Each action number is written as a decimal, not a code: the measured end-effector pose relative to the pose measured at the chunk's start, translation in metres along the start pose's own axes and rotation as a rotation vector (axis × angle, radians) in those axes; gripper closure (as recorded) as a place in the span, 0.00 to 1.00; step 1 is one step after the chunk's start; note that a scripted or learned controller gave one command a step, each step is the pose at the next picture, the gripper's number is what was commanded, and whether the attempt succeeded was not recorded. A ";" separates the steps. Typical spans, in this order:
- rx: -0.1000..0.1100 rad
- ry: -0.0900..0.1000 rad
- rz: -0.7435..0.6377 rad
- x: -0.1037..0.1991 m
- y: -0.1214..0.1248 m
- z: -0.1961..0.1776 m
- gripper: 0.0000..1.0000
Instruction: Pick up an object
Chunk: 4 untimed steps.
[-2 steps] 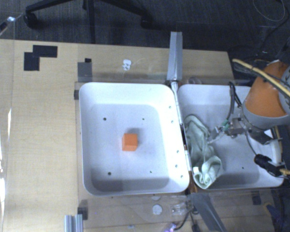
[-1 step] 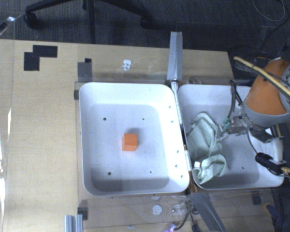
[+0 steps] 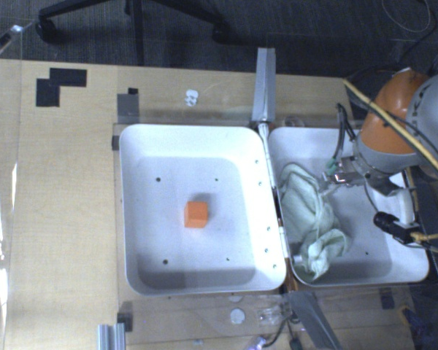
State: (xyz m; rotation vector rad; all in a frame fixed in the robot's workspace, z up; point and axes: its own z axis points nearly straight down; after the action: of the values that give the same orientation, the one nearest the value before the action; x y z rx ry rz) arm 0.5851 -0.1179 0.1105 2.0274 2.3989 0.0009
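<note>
One orange cube [image 3: 196, 214], left bin [image 3: 142, 268].

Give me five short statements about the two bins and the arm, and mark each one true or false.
1. The orange block lies in the left bin. True.
2. The pale cloth lies in the left bin. False: it lies in the right bin.
3. The gripper is over the right bin. True.
4. The block rests on the cloth. False: they lie in separate bins.
5. The arm reaches over the left bin. False: it is over the right one.
</note>
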 end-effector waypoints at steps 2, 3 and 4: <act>0.002 -0.003 0.224 0.032 0.056 -0.080 1.00; 0.004 -0.005 0.213 0.033 0.058 -0.087 1.00; 0.001 -0.001 0.210 0.036 0.092 -0.106 1.00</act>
State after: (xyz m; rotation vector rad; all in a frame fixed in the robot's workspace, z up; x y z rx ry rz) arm 0.6701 -0.0674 0.2171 2.2670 2.1733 -0.0015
